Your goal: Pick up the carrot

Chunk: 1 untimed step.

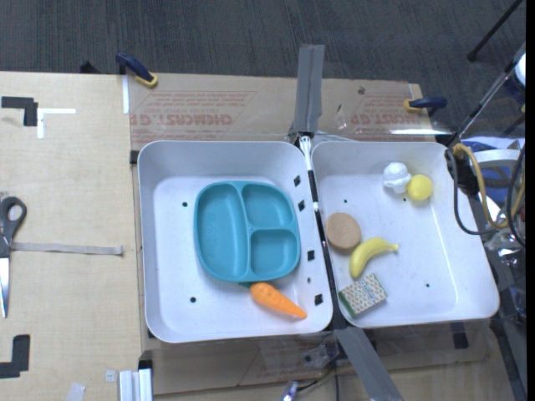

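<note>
An orange carrot (277, 301) lies on its side in the left white bin (164, 249), near the bin's front wall. Its thick end points left and its tip points right. It rests just in front of a teal divided plate (247, 230), with its thick end touching or almost touching the plate's front rim. Nothing covers the carrot.
The right bin (451, 299) holds a white lump (394, 175), a yellow ball (420, 188), a brown round disc (343, 230), a banana (370, 254) and a small patterned box (363, 296). Scissors (8, 224) lie on the bench at far left. Cables (468, 190) hang at the right.
</note>
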Each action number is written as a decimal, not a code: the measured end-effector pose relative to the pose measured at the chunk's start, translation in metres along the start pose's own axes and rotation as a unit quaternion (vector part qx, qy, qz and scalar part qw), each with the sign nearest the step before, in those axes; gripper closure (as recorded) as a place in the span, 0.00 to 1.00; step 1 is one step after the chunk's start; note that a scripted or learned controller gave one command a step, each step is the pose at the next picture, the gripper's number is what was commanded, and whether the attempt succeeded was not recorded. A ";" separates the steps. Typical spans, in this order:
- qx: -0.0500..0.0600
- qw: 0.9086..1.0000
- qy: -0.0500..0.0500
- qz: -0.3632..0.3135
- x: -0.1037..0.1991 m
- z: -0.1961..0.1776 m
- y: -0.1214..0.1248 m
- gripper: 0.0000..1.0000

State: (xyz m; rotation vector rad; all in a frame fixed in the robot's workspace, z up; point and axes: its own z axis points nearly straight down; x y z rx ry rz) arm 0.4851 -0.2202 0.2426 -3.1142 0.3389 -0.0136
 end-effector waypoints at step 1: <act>0.001 1.000 0.001 -0.007 0.012 -0.012 -0.002 1.00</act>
